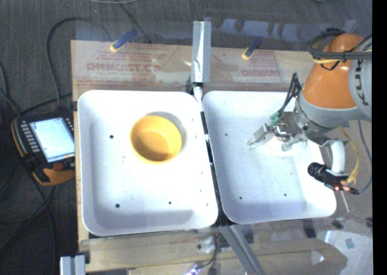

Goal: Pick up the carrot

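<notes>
A yellow bowl (156, 138) sits in the white left bin (97, 201).

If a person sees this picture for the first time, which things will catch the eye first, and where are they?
The yellow bowl catches the eye first, lying in the left bin above its middle. Next comes the arm's orange band at the right, with the hand reaching over the right bin. A teach pendant with a lit screen lies on the floor to the left of the bench.
</notes>
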Tool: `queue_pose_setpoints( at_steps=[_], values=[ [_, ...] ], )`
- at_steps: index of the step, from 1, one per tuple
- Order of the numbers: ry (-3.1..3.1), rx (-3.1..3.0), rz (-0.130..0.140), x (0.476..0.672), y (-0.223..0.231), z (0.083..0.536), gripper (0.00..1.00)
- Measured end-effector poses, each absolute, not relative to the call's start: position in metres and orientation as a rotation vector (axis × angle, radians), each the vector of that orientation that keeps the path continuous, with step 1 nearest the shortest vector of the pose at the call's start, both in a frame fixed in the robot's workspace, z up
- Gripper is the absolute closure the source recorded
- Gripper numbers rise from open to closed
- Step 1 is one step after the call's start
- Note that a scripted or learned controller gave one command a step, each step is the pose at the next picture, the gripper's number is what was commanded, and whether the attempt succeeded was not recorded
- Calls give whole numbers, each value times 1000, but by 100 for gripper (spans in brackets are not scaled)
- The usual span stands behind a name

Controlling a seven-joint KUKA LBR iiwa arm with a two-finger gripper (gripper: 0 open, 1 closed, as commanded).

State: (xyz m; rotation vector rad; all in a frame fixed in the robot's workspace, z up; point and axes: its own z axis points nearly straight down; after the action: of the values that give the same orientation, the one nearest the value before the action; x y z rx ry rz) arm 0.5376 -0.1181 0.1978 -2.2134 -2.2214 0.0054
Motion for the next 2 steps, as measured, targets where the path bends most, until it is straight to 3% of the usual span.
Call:
queue_pose_setpoints(
  at_steps=[1, 2],
  values=[
    [-2178, -2257, 7, 521, -60, 199, 0],
    [-1888, -2505, 11, 536, -1, 181, 0]
  ],
)
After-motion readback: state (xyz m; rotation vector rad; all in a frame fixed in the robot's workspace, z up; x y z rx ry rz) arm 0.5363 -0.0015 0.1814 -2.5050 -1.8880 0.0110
